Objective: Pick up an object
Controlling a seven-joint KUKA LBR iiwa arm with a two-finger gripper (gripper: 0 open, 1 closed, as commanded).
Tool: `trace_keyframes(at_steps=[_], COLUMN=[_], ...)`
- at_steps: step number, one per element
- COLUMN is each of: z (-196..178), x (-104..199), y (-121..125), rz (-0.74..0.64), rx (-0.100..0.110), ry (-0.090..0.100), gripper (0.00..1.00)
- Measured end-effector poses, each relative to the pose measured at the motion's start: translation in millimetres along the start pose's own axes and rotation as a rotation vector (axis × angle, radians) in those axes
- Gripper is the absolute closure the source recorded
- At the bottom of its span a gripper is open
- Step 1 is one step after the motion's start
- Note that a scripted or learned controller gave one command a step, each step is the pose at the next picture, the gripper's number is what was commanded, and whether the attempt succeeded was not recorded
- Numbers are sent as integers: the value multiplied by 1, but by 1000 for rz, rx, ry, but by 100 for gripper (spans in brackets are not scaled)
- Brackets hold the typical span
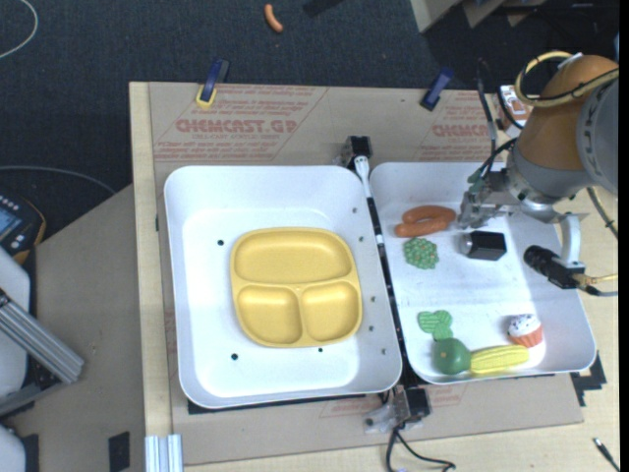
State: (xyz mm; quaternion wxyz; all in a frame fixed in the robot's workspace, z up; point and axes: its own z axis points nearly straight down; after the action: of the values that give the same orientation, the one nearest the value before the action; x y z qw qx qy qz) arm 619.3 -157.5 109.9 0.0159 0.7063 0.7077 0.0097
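The pincer (479,207) (grip state impossible to tell) hovers beside a smooth orange sausage (426,220); its fingertips blur together.

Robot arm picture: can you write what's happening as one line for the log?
gripper: low in right bin, beside orange sausage | grasp: none seen | yellow tray: left bin

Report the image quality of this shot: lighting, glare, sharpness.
Camera view: even overhead lighting, soft shadows only; the left bin is bright white with mild washout around the yellow tray; the small toys in the right bin are slightly soft; the gripper area is dark, its detail hard to read.
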Motion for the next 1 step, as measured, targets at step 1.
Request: trace_keyframes(at_steps=[1], z=[-61], x=[-9], y=[2], rz=[2], rx=[29], ry=[6], gripper=[100])
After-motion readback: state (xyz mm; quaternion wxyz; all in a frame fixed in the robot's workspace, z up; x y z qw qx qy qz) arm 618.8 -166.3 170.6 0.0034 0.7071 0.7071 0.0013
